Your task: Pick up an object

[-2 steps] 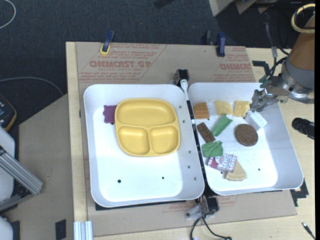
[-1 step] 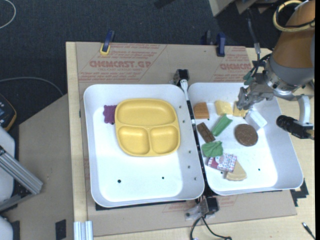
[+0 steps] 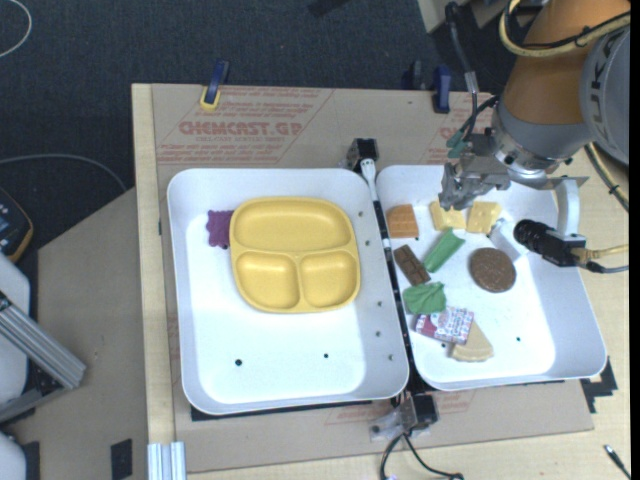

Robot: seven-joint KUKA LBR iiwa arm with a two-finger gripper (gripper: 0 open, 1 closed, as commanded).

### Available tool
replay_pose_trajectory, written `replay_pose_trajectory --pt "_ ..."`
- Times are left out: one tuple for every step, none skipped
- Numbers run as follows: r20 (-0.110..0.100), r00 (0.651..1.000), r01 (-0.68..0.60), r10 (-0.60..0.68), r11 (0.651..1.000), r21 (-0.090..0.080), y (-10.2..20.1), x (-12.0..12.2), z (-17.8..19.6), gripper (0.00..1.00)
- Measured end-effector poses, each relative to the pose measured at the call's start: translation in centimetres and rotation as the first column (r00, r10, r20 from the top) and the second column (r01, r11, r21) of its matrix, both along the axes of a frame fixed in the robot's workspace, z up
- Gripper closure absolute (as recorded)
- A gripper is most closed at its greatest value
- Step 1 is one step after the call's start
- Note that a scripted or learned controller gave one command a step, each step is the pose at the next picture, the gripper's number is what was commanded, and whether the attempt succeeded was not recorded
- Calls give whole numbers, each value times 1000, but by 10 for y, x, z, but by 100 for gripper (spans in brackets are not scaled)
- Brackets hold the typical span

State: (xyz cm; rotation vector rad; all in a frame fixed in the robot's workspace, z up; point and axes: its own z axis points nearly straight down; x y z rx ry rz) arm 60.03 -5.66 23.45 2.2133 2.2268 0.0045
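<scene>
**Pincer low over the cheese in the right bin**

The pincer (image 3: 455, 200) sits down at the far edge of the right bin (image 3: 560, 353), right on a pale yellow cheese-like piece (image 3: 443, 216); whether it is apart or together, I cannot tell. A second yellow slice (image 3: 484, 217) lies just beside. The grey arm (image 3: 545, 88) with its orange band reaches in from the worktop's right, wrist pointing downward.

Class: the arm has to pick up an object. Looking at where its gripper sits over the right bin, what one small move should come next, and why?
Probably a short, straight descent. The gripper hangs over the pale yellow pieces at the far side of the right bin, with the orange block and green strip lying close by. Nothing shows between its fingers, so going down on the yellow pieces seems the nearest chance.
</scene>
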Motion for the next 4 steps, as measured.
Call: replay_pose_trajectory --pt "-4 1000 1 -1 1000 0 43 7 -11 100" --pt "-5 1000 7 -7 1000 0 34 -6 0 100" --pt "-4 1000 5 -5 1000 -1 37 -4 0 100" --pt "-8 1000 6 -6 1000 0 43 -2 -17 100"
